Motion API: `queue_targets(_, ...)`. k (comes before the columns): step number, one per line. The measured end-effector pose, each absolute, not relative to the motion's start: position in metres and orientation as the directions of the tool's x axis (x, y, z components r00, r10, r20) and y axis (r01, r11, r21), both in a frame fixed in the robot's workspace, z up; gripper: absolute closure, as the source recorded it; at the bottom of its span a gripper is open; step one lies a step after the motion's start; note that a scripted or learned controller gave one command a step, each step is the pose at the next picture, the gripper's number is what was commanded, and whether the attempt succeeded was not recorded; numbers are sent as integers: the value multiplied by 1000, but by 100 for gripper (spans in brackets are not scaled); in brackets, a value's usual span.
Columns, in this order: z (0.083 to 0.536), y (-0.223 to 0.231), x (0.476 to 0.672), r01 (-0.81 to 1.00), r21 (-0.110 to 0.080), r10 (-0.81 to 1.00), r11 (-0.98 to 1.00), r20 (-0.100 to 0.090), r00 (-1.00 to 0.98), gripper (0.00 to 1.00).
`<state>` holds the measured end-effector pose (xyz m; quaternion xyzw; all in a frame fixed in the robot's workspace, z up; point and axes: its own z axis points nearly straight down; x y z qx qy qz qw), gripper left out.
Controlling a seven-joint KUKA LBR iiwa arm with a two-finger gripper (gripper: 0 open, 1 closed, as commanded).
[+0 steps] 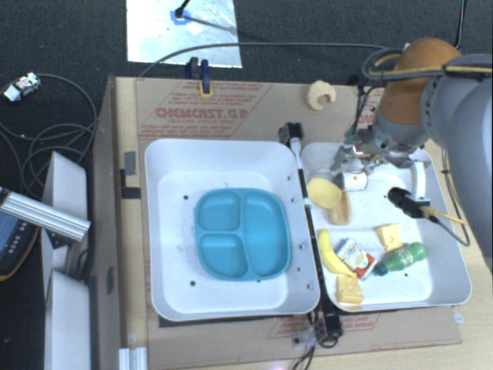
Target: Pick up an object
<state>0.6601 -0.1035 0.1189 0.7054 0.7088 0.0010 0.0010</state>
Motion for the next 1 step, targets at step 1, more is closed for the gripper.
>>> queue_targets(1, 185, -46, 591, 1000, 2, 1000, 5, 0, -5, 100)
